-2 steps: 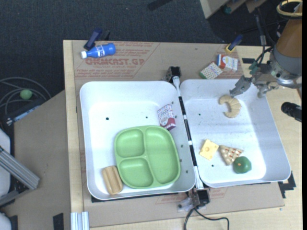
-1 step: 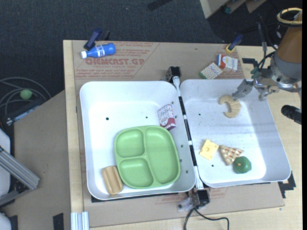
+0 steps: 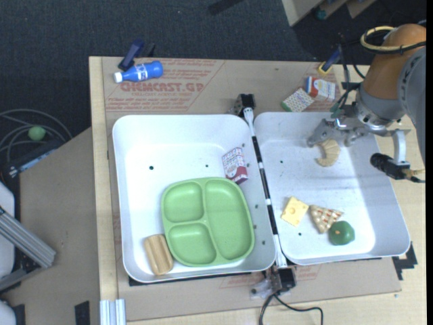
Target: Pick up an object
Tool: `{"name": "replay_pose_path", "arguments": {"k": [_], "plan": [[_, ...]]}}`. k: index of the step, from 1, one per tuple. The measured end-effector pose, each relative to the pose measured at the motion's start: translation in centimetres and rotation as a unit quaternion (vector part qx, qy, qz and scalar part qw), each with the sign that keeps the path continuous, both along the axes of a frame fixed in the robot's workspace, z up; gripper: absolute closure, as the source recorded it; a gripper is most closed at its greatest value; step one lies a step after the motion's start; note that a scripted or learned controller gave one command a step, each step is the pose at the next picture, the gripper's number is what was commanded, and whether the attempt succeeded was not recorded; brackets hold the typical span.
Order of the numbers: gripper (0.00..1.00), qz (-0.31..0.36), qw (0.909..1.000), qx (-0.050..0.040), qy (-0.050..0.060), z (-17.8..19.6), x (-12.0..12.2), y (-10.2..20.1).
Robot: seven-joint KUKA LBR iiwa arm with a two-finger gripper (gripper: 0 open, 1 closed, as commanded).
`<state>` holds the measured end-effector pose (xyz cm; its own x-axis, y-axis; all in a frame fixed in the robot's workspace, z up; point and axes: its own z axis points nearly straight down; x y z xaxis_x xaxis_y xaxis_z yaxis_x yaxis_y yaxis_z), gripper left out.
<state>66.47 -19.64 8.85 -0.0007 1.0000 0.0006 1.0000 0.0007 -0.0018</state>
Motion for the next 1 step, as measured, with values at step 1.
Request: {"name": "replay_pose_path", "arguments": {"k": [1], "plan": [[0.0,0.0,1.0,0.0005,0.0,-0.35,0.2,4.06]]}}
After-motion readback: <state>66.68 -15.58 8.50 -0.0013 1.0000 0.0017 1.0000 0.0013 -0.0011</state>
